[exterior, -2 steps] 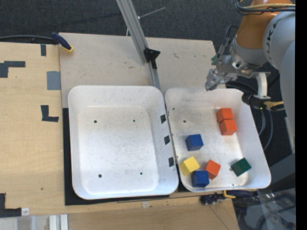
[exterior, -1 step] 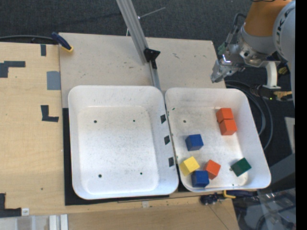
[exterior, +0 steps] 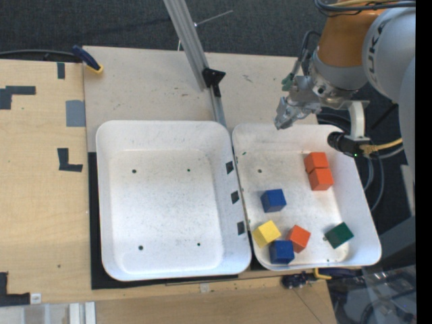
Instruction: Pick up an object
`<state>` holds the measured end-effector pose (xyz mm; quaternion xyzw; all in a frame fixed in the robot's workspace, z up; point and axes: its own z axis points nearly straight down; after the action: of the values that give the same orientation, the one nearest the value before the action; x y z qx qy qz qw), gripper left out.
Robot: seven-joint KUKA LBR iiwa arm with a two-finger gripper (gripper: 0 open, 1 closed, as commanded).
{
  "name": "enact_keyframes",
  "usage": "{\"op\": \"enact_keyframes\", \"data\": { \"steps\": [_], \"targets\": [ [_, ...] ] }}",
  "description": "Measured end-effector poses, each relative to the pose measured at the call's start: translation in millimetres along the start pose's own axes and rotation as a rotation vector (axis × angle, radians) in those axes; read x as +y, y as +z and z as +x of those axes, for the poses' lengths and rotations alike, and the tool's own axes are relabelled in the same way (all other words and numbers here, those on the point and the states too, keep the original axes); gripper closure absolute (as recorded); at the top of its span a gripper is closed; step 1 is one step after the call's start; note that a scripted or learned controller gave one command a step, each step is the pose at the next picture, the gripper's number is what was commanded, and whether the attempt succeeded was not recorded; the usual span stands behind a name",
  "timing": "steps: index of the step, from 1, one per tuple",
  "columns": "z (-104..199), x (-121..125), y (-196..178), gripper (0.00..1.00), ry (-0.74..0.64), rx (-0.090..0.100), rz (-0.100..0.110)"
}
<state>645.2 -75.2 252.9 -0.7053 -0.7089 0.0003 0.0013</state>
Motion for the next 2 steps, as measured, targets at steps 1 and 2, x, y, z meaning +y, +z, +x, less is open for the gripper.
{"op": "enact_keyframes", "data": {
  "steps": [1, 2],
  "targets": [
    [44, -20, -2, 1.00, 0.000, 0.001, 0.000],
    [95, -43, -3, 1.00, -0.002, 0.001, 0.001]
  ]
}}
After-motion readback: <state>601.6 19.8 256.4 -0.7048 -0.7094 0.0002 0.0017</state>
